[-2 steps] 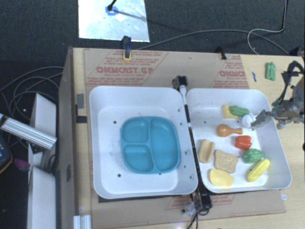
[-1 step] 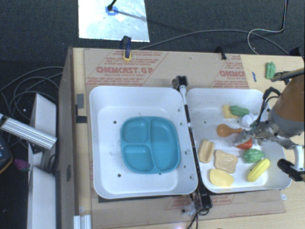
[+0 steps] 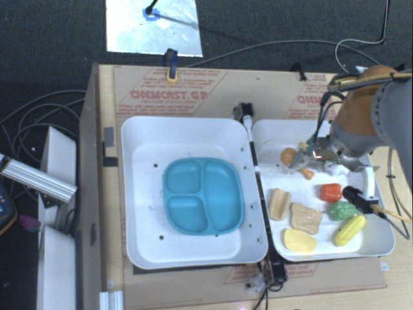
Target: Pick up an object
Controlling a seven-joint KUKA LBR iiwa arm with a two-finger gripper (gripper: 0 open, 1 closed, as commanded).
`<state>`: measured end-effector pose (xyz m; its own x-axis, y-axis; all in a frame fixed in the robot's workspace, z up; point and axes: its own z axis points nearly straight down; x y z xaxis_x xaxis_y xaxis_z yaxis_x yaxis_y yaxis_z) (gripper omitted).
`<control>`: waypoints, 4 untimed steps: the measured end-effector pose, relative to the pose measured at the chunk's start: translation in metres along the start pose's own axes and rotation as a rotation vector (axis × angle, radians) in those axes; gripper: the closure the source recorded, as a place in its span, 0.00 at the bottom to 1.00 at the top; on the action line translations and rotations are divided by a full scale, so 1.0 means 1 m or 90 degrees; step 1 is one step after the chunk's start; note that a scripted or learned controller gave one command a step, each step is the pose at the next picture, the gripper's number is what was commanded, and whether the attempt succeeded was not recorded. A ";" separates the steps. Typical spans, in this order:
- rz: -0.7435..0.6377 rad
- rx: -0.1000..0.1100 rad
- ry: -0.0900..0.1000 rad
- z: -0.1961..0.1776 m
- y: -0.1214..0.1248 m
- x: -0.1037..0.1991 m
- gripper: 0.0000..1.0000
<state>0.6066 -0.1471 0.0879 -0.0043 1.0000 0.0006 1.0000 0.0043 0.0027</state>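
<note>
Low over the right bin (image 3: 381, 241), gripper (image 3: 308, 155) just right of the orange piece (image 3: 290, 155), finger state impossible to tell.

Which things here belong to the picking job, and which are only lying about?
Belonging to the job:
gripper
orange piece
red pepper
green vegetable
yellow corn
bread slice
right bin

Only lying about:
blue divided plate
left bin
cables

A blue divided plate (image 3: 203, 196) lies in the left white bin (image 3: 139, 173) (a clamp (image 3: 171, 66) beyond).
</note>
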 end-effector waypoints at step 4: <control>0.006 0.043 -0.002 -0.002 0.048 0.002 1.00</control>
<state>0.6550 -0.1445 0.0897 0.0056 1.0000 -0.0031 0.9979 -0.0058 -0.0640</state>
